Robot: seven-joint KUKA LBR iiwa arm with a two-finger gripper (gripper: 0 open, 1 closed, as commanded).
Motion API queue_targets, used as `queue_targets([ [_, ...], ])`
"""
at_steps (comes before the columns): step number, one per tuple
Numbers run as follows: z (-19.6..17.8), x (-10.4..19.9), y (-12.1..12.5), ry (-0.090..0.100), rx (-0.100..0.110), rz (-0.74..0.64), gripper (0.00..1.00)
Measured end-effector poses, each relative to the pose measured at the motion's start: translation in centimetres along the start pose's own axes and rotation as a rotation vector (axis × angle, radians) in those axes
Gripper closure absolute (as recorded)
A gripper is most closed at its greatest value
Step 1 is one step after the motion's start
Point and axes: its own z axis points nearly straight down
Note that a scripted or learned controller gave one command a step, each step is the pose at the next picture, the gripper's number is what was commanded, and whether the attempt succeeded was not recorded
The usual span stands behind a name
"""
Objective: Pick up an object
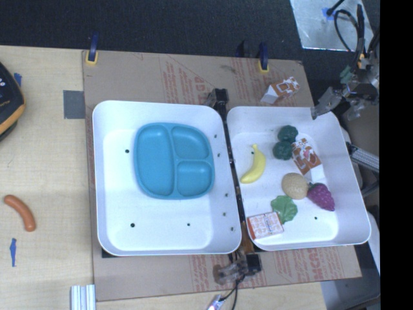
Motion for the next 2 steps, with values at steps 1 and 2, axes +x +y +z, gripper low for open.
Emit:
queue_targets([
  [1, 9.4, -2.4, 1.7, 0.000, 0.004, 0.000, 0.00],
  [2, 17.8, 1.6, 3.5, 0.001, 0.002, -0.001, 0.00],
])
